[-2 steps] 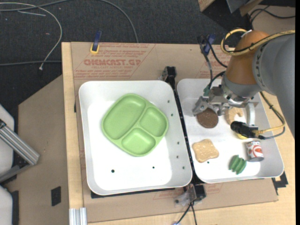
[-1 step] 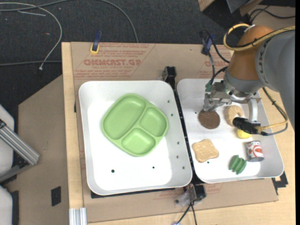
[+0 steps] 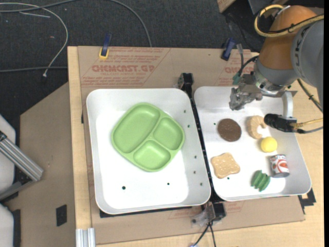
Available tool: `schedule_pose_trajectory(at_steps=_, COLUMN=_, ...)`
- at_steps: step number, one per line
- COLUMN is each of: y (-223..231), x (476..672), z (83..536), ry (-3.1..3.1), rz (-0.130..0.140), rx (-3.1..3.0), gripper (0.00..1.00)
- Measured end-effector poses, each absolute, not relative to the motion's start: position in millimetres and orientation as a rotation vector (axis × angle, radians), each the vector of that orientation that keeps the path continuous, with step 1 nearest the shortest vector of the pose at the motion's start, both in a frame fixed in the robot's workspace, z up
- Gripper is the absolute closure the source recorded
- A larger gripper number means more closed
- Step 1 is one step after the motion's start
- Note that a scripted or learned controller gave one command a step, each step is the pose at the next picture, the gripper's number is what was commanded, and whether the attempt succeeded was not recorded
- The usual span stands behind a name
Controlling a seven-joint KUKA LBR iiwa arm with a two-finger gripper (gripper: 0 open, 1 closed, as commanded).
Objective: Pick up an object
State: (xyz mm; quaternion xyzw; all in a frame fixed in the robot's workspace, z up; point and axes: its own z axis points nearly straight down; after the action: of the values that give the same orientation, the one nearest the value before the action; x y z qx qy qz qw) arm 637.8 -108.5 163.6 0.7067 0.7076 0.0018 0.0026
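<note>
From my seat I see the left bin [image 3: 97,153] holding a green divided plate [image 3: 147,136], lying flat and slightly turned, in its middle. The right bin [image 3: 205,143] carries the small pickable things. The arm [image 3: 288,40] reaches in at the far right, and its gripper [image 3: 239,101] hangs over the far part of the right bin, just beyond a brown round cookie [image 3: 229,129]; I cannot tell how its jaws stand, and I see nothing between them. Near the cookie, toward me, lies a tan toast slice [image 3: 225,165]. Right of the cookie sits a pale pastry piece [image 3: 255,126], with a yellow ball [image 3: 268,145] just beside it. Nearer on the right are a red and white can [image 3: 278,164] and a green pepper [image 3: 260,180].
</note>
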Motion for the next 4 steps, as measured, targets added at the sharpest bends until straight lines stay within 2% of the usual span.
schedule_pose_trajectory(at_steps=1, y=-108, x=639.2, z=213, ry=2.219, rz=0.006, rx=2.217, gripper=1.0)
schedule_pose_trajectory(at_steps=3, y=-6, x=604.0, z=206, ry=2.23, rz=-0.001, rx=2.219, gripper=1.0)
schedule_pose_trajectory(at_steps=4, y=45, x=580.2, z=200, ry=2.231, rz=-0.002, rx=2.219, gripper=1.0)
